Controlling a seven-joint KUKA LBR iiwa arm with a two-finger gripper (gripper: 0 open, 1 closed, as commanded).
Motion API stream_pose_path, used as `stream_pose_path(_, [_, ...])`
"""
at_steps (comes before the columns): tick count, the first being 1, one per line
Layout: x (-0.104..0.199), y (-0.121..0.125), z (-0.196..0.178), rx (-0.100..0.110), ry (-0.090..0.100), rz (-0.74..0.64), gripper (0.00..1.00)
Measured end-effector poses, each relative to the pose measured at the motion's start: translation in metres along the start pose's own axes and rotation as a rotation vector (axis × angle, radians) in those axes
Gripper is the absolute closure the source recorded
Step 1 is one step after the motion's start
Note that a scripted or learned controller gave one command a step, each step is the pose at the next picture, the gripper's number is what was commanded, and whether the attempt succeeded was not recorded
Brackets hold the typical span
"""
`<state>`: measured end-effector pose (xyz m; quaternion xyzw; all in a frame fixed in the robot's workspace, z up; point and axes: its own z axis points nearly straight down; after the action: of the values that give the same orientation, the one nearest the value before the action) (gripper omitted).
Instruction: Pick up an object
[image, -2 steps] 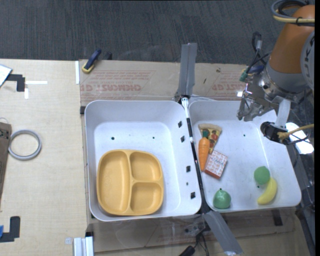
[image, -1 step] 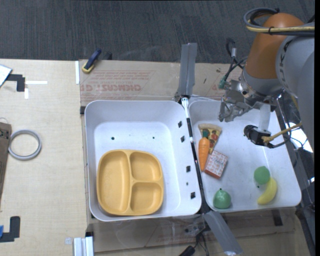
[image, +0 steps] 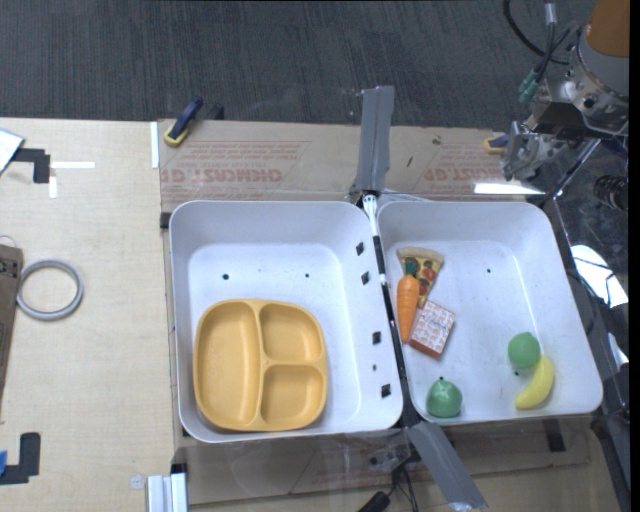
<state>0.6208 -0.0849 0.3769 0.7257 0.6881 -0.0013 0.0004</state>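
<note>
Probably the carrot (image: 408, 303) handles easiest: light, stiff plastic, best pinched across its middle. Whether the gripper (image: 522, 152), far right beyond the bins, has spread fingers, I cannot tell

Two bins side by side on the bench: left bin (image: 190, 250), right bin (image: 545, 240), touching along the middle. In the left bin, a divided plate (image: 262, 364) toward the near left corner. In the right bin, along the left wall, a pizza slice (image: 421, 268) farthest back, a carrot (image: 407, 305) in front of it, a small box (image: 432, 329) just right of the carrot. Near the front wall, a round fruit (image: 444, 398); farther right, another round fruit (image: 523, 349) with a banana (image: 537, 385) touching it. Roll of tape (image: 46, 289) on the bench, well left of the bins. Gripper (image: 522, 150) behind the right bin, past its far right corner.
</note>
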Motion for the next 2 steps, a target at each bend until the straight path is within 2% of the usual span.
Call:
stream_pose_path(1, [-0.019,-0.043,0.007,0.003,0.0,0.137,1.0])
stream_pose_path(2, [0.053,-0.11,0.082,0.004,0.0,0.108,1.0])
